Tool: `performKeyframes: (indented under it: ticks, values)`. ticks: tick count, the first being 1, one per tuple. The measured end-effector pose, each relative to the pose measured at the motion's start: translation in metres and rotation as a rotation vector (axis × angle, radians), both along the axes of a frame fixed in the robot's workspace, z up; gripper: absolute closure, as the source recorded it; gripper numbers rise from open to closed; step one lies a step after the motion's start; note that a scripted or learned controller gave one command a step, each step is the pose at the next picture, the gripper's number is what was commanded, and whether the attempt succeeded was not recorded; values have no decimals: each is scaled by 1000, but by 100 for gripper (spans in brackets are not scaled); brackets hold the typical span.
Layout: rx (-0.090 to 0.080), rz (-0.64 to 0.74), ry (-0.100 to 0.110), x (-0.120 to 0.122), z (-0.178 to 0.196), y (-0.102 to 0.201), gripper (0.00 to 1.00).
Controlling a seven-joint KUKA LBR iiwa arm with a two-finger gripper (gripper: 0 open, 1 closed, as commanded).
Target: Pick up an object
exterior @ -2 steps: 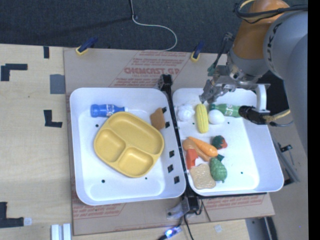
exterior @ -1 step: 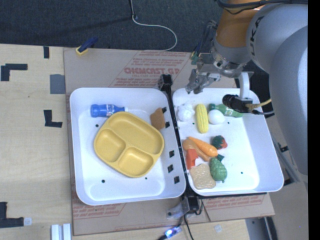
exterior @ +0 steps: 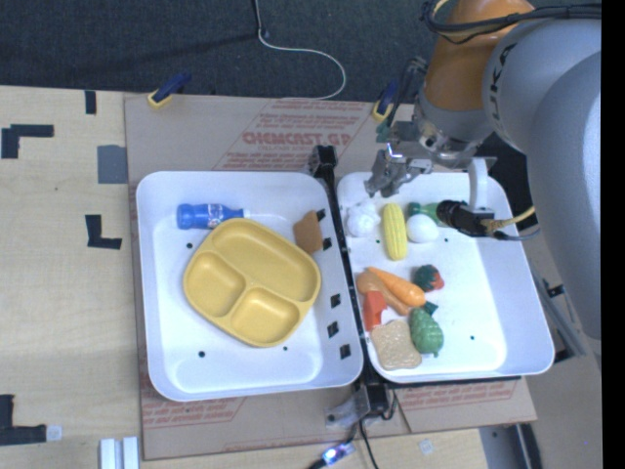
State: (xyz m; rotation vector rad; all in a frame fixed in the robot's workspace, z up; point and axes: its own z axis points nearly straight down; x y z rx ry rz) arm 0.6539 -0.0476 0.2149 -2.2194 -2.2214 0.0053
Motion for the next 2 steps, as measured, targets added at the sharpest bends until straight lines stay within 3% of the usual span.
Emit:
performKeyframes:
  ticks: [1,2]
  values:
    - [1,1,-4,13,18,3,100]
    - [0,-1,-1,4,16,-8,100]
